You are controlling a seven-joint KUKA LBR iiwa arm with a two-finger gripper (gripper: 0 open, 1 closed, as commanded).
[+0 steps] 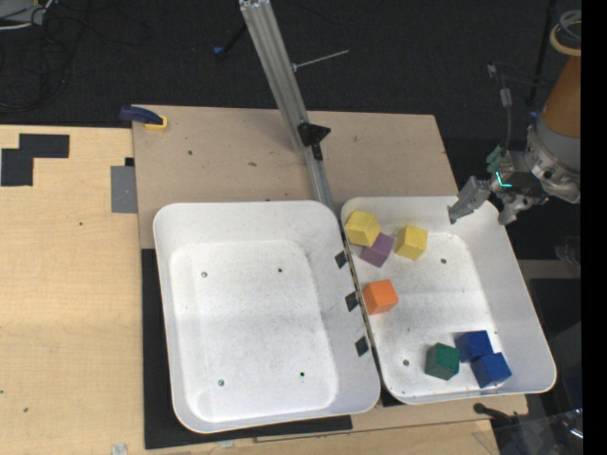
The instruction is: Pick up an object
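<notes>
The right bin [520, 292] holds several small cubes. Two yellow cubes [361, 227] [411, 242] flank a purple cube [378, 250] near its far left corner. Below them, beside the divider, sits an orange cube [380, 296]. Near the front edge lie a green cube [441, 361] and two blue cubes [472, 345] [491, 369], close together. My gripper [492, 203] hangs over the bin's far right corner, above and to the right of the cubes. It is open, its two grey fingers [466, 201] spread, with nothing between them.
The left bin [190, 254] lies beside the right one, with black clips [352, 300] along the shared edge. A slanted aluminium rail [281, 74] rises behind the bins. A blue and yellow clamp [144, 117] sits at the bench's far left corner.
</notes>
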